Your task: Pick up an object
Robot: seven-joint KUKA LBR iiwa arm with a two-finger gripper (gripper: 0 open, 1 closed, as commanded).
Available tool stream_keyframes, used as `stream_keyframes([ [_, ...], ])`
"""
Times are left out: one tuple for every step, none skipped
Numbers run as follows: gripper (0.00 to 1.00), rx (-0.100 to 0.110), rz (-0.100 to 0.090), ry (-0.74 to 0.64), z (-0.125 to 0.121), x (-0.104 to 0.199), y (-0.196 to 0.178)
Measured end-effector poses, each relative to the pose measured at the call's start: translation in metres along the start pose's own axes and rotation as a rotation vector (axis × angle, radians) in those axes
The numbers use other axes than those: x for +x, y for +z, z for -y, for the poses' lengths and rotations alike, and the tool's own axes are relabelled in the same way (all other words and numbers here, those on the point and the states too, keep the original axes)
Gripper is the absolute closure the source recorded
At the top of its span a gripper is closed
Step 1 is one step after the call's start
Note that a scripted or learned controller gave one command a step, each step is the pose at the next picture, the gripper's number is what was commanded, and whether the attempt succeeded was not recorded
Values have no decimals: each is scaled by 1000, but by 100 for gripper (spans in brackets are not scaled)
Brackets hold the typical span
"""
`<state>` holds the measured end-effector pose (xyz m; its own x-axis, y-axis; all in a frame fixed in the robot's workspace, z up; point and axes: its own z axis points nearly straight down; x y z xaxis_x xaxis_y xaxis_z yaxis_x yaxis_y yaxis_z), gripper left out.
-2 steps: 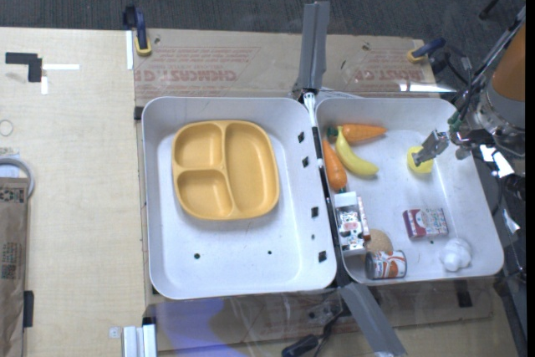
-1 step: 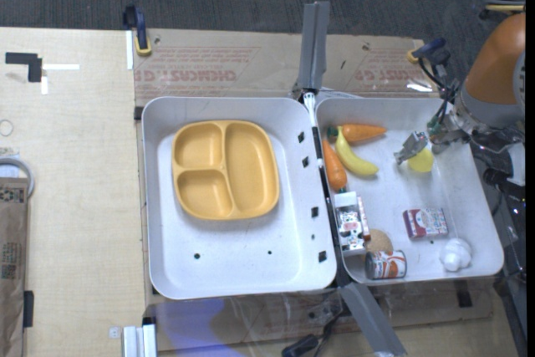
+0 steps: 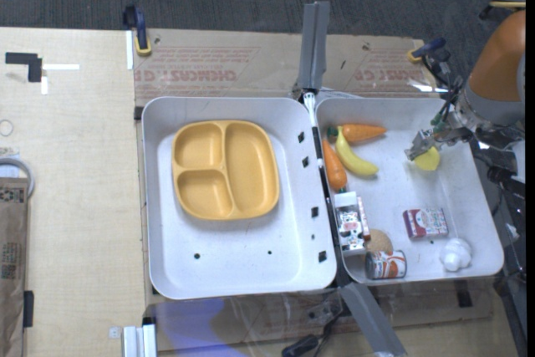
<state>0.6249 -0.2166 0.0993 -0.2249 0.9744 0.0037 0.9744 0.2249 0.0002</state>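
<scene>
Camera view looks down on the pale wooden surface (image 3: 67,205) and its two shallow white plastic bins. The left bin (image 3: 167,255) carries a glossy yellow three-compartment plate (image 3: 226,170), rigid and smooth. The right bin (image 3: 485,213) holds the small stuff: a curved yellow toy banana (image 3: 356,158), two orange toy carrots (image 3: 362,131), one lying along the divider, a printed white carton (image 3: 351,221), a small red box (image 3: 425,223), a red-labelled tin on its side (image 3: 386,265), a brownish ball (image 3: 379,242) and a white fluffy ball (image 3: 456,256).

The grey arm's pincer (image 3: 428,148) sits low at the bin's far right, right at a small yellow-green lemon-like piece (image 3: 428,160). I cannot tell whether the tips are spread or pinching it.

That piece looks light, hard and slick, likely moulded plastic; its rounded shape would probably squirt out sideways, so I'd take it across the widest middle.
</scene>
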Motion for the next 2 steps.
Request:
stream_keyframes([
  [100, 1, 5, 4, -26, 0, -122],
  [100, 1, 5, 117, -33, -12, -171],
])
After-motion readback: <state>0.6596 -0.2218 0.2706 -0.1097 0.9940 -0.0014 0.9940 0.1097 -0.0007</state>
